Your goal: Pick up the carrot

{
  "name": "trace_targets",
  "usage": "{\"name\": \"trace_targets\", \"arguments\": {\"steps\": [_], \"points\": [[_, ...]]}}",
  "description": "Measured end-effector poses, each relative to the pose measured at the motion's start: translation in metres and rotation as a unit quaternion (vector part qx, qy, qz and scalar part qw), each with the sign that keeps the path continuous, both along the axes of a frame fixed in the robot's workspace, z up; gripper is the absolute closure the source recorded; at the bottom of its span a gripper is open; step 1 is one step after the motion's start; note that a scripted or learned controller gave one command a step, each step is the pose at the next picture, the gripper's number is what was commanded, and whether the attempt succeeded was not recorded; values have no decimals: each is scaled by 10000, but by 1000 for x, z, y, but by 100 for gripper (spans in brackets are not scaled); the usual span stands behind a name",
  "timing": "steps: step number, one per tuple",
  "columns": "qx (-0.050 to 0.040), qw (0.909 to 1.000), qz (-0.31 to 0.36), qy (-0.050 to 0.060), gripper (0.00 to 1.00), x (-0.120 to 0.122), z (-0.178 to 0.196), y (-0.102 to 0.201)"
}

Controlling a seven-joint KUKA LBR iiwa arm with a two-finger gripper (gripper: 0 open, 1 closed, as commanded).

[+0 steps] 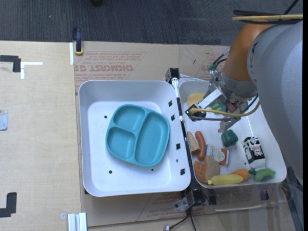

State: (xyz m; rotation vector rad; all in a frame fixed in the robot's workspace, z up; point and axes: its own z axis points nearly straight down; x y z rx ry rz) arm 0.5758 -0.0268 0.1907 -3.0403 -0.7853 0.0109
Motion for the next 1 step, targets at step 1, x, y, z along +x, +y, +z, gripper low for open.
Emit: {"name": "trace_targets", "arguments": {"steps": [1], "points": [[-7,9887,-1501,-19,0,1,0,44]]}}
